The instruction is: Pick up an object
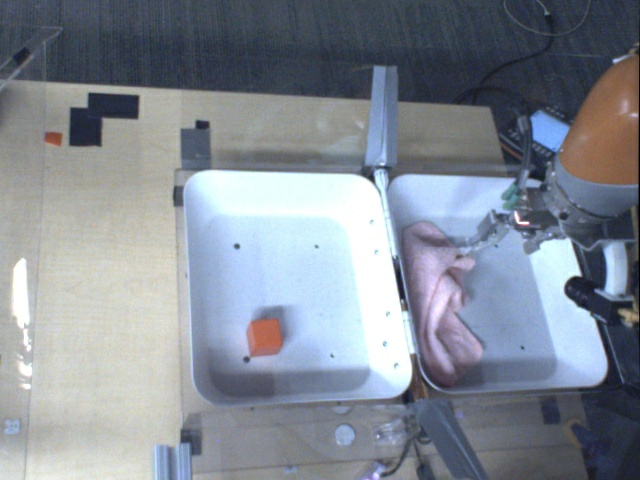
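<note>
A pink cloth (pixel 440 303) lies crumpled along the left side of the right bin (pixel 560 368). One corner of it is drawn up to a point at my gripper (pixel 470 249), which reaches in from the right and is shut on that corner. The rest of the cloth hangs and trails down toward the bin's front left corner. In the left bin (pixel 290 208) a small orange block (pixel 265 337) sits near the front, far from the gripper.
A metal divider rail (pixel 381 118) runs between the two bins. Black cables and equipment (pixel 540 133) sit behind the right bin. Black tape patches (pixel 98 116) and a small orange marker (pixel 53 139) lie on the bench at far left.
</note>
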{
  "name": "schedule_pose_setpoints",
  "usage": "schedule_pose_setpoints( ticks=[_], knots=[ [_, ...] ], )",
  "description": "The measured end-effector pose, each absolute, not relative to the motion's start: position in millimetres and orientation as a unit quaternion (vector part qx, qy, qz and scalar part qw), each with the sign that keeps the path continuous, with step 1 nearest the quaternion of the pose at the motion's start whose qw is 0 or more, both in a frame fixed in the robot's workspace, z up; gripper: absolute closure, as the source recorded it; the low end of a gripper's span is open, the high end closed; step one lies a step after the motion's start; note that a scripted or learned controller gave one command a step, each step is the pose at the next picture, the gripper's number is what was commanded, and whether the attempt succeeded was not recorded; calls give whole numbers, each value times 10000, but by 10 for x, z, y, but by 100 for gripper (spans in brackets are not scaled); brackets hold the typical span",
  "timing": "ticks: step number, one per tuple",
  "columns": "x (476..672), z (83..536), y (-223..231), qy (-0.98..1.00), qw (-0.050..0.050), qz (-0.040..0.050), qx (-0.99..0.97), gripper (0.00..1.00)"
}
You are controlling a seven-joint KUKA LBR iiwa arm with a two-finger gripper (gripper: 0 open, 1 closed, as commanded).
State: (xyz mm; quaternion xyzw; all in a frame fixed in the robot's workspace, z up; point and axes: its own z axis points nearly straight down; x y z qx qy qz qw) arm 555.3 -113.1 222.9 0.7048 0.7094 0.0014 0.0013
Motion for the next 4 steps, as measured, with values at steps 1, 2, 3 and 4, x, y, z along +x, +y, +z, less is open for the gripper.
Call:
schedule_pose_setpoints(
  ticks=[1, 2, 3, 4],
  knots=[
    [5730, 997, -887, 7413, 65, 54, 6711, 0],
    [5285, 939, -986, 7412, 103, 82, 6711, 0],
    [5324, 1066, -957, 7424, 123, 123, 6697, 100],
    [5916, 1860, -583, 7129, 26, 24, 7013, 100]
  ],
)
